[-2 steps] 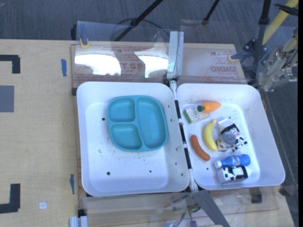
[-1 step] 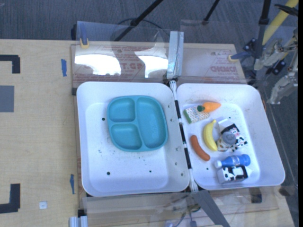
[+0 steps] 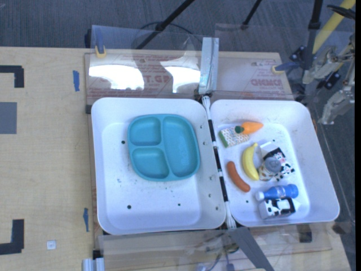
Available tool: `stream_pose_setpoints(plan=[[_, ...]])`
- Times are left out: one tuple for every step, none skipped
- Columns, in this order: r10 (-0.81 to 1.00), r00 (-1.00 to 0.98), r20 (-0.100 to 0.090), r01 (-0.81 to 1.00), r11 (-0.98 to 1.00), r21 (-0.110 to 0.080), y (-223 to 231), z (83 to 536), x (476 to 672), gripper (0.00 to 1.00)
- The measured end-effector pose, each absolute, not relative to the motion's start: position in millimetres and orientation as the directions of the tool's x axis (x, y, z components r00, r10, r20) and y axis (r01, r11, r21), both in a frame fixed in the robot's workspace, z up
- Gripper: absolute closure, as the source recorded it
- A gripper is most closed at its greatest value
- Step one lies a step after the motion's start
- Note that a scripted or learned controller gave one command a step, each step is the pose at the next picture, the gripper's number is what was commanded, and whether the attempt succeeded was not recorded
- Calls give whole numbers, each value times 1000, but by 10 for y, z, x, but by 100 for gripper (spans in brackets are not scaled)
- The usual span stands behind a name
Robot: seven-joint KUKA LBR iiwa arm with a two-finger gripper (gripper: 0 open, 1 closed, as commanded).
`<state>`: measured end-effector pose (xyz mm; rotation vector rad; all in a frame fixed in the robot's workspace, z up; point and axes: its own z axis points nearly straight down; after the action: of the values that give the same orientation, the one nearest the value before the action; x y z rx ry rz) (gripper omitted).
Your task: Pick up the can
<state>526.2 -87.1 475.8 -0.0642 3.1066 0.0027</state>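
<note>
Jaws: state cannot be told; the gripper reads as a pale metal cluster at the right edge of the view, outside and above the far right corner of the right bin, too small and cluttered to resolve. Nothing is visibly carried there, so the pick is judged not yet begun. Item 1, can: in the right bin, near its middle and toward the right wall, showing a grey round end toward the camera with black-and-white patterning around it; whether it stands or leans cannot be settled. Item 2, banana: touching or just beside the can on its left, which probably closes off that side to an approach. Item 3, blue bottle: lying on its side just in front of the can. Item 4, cow-patterned carton: against the bottle, nearest the front rim. Item 5, red sausage: left of the banana, slanted. Item 6, carrot and item 7, small printed packet: at the far side, apart from the can. Item 8, teal divided plate: alone in the left bin, well apart from the task. Handling note: crowding suggests a descent from above, closing across the can's far and right sides.
</note>
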Motion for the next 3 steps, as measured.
stream_pose_setpoints(plan=[[-289,-957,2,-289,957,2,-492,3003,5033,0],[-710,-704,2,-710,704,6,-481,2635,5079,0],[-708,-707,0,-708,707,8,-468,2709,5100,100]])
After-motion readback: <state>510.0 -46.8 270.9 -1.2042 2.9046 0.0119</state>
